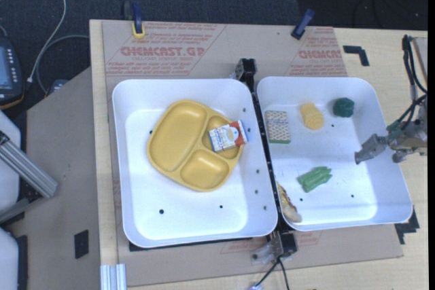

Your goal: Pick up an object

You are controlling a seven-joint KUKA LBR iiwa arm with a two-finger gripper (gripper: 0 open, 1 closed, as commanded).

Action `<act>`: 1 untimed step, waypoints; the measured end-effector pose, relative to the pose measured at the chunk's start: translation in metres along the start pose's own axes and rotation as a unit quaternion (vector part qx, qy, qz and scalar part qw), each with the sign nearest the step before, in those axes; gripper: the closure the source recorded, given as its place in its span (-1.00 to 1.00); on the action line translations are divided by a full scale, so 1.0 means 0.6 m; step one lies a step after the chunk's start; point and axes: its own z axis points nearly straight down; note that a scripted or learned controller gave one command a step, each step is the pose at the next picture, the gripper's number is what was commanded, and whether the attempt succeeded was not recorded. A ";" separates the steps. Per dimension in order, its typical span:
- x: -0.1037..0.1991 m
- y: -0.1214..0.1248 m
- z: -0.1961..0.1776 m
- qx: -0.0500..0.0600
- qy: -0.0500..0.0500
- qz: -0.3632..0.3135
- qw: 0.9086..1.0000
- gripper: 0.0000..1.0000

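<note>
My gripper (379,157) hangs over the right side of the right bin (387,210), low above its floor. Its two grey fingers stand apart, open, with nothing between them. The nearest things in that bin are a green leafy piece (314,178) to the gripper's left and a dark green ball (343,106) toward the back. Farther left lie a yellow round piece (312,117) and a grey patterned sponge (277,126). A yellowish-brown item (289,204) lies against the bin's front left wall.
The left bin (136,214) bears a yellow divided plate (187,149) with a small carton (225,136) lying on its right part. Clamps (138,27) hold the board at the back. Cables (414,71) hang by the right edge.
</note>
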 end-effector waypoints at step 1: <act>0.001 0.005 -0.010 -0.006 -0.002 -0.002 1.000 -1.00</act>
